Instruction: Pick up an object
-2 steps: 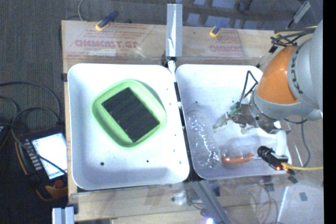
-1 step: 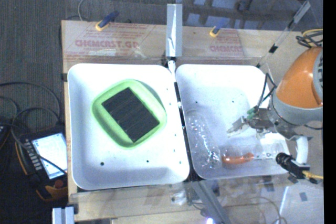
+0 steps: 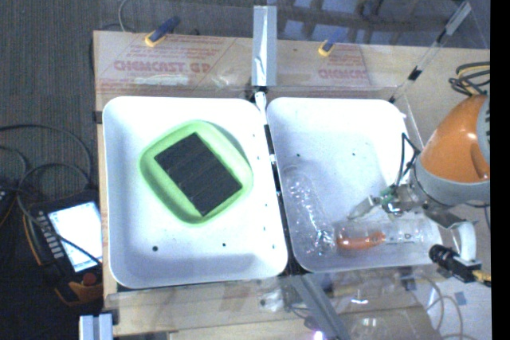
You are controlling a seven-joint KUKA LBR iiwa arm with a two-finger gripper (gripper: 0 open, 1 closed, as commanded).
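In the right bin (image 3: 335, 131) a crumpled clear plastic bottle (image 3: 307, 207) lies near the left wall. A second clear piece with an orange object inside (image 3: 362, 240) lies along the front wall. My gripper (image 3: 373, 207) reaches in from the right, low over the bin's front right part, just above and beside the orange-filled piece. The arm's orange band (image 3: 458, 151) sits over the bin's right rim. In the left bin (image 3: 127, 171) a light green tray (image 3: 155, 151) holds a flat black rectangle (image 3: 198, 173).
A metal post (image 3: 263, 44) stands at the back between the bins. Two yellow-and-blue clamps (image 3: 159, 30) (image 3: 331, 42) lie on the board behind. Cables and a lit screen (image 3: 72, 231) are on the floor at the left.
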